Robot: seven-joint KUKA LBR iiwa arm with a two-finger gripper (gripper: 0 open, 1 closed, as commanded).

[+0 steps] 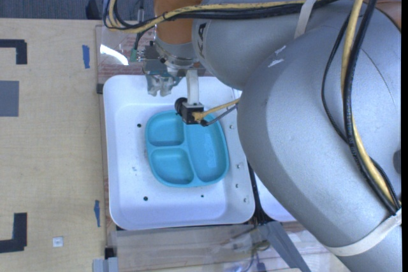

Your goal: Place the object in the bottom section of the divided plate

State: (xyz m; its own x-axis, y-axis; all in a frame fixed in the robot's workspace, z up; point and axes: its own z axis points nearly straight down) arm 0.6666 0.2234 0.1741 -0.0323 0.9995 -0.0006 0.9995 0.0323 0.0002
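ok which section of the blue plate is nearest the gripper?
The small upper-left section, just below the gripper; the lower-left section and long right section lie farther.

A white bin (127, 200) sits on a wooden bench (51, 137) marked with blue tape (85, 56).

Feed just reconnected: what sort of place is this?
Probably a robotics lab test cell: a grey arm reaching over a white bin holding a blue divided plate, on a wooden bench.
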